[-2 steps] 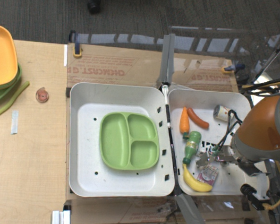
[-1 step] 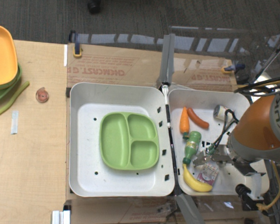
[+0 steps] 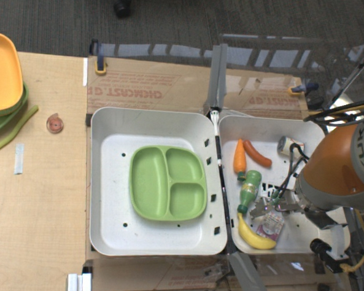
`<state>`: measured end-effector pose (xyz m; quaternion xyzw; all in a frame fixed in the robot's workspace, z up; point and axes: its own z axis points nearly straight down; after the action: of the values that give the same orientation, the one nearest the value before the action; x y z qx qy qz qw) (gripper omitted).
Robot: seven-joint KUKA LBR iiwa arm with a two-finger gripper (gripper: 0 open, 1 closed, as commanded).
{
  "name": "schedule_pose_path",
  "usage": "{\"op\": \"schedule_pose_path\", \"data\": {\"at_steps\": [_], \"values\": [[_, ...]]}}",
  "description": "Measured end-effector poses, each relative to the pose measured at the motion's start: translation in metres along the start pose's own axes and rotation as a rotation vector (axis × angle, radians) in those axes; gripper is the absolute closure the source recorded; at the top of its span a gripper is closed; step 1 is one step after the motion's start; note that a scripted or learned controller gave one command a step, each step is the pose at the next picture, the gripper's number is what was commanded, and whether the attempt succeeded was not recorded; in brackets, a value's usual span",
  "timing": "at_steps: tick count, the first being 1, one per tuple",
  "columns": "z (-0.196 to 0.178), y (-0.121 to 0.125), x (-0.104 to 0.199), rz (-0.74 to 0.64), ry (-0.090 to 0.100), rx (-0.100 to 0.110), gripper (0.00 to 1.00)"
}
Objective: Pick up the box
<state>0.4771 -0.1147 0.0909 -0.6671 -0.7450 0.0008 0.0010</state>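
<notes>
Camera view shows the gripper point(image 3: 270, 205) low in the right bin point(image 3: 299, 241), over a small clear box point(image 3: 270, 225) that lies just by the banana point(image 3: 254, 236) and the green bottle point(image 3: 248, 190). Whether the tool is spread or pinching cannot be told, because the arm point(image 3: 339, 167) covers much of it. To do this step well, the robot should come straight down on the box alone and squeeze its sides, so the banana and bottle stay out of the way.
</notes>
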Motion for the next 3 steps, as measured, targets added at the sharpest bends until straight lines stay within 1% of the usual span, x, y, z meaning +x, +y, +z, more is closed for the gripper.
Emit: {"op": "schedule_pose_path", "data": {"at_steps": [1, 2, 3], "values": [[-0.0091, 0.001, -0.001, 0.002, -0.001, -0.003, 1.0], [-0.0085, 0.0, -0.0009, 0.003, 0.0, 0.0, 0.0], [-0.0004, -0.0006, -0.0048, -0.474, 0.0, -0.001, 0.0]]}}
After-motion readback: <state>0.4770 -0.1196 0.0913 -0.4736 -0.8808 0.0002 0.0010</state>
